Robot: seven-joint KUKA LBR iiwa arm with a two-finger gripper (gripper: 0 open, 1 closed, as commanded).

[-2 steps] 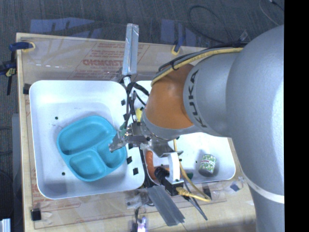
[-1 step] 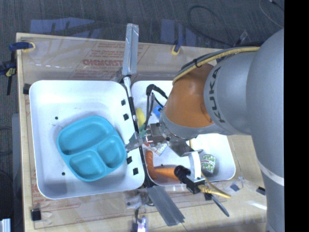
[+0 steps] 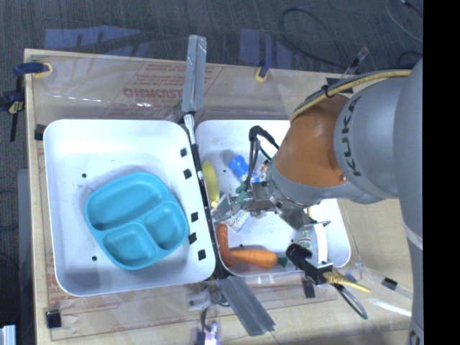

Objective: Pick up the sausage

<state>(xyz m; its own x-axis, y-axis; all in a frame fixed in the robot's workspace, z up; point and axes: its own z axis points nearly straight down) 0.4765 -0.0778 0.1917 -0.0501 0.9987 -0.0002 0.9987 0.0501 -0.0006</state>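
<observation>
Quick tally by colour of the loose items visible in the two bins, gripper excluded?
Light blue: 1, the divided plate in the left bin
Yellow: 1, the banana-like item in the right bin
Blue: 1, small object
Orange: 1, carrot
Red-orange: 1, sausage
Total: 5 visible; the arm may hide more.

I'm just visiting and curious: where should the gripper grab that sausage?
Probably at its middle, from above. The sausage lies slim along the right bin's left wall, with a carrot against its lower end, so the fingers should close across its width, one sliding in beside that wall.
</observation>
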